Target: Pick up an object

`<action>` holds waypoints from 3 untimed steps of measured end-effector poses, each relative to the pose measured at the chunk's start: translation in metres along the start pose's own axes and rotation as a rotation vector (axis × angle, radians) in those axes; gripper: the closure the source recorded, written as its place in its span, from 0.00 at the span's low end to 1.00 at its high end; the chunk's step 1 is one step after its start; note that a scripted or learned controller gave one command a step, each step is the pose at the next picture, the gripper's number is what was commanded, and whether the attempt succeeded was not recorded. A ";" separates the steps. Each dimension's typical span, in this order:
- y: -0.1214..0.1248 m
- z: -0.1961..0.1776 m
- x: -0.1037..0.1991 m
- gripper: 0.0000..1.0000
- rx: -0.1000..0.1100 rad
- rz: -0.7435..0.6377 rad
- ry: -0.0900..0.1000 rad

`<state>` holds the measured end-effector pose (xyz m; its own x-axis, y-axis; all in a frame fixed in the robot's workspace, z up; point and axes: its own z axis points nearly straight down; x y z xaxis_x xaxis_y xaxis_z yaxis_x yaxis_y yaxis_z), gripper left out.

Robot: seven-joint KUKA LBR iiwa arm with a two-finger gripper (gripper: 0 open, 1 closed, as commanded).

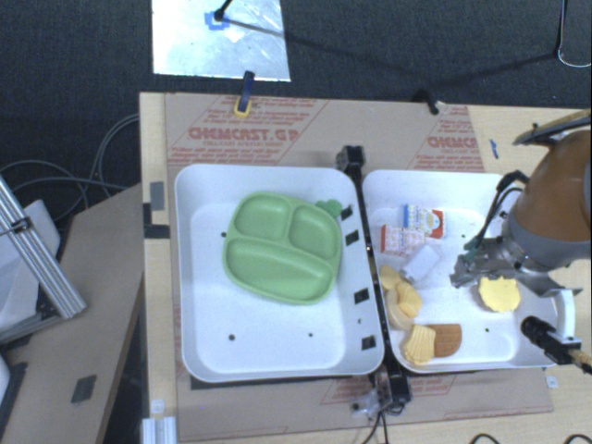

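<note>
The right bin holds several toy food items. A red and white carton lies near its back left, with a small pale block just in front of it. Pale yellow pieces sit against the left wall. A ridged yellow piece and a brown slice lie at the front. A round yellow piece is at the right. My gripper hangs low over the bin floor between the pale block and the round yellow piece, and I see nothing in its grasp.
The left bin holds a green divided plate with a small green item at its back right edge. A black divider with clips separates the bins. The arm's orange band overhangs the right bin's far right side.
</note>
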<state>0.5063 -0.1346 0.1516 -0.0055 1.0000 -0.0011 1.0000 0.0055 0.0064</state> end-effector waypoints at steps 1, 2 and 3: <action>0.001 -0.044 -0.005 1.00 0.000 0.001 -0.001; 0.003 -0.075 -0.005 1.00 0.001 0.001 0.000; 0.052 -0.066 0.030 1.00 0.002 -0.004 0.002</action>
<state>0.5579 -0.1044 0.2181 -0.0096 1.0000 0.0005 0.9999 0.0096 0.0047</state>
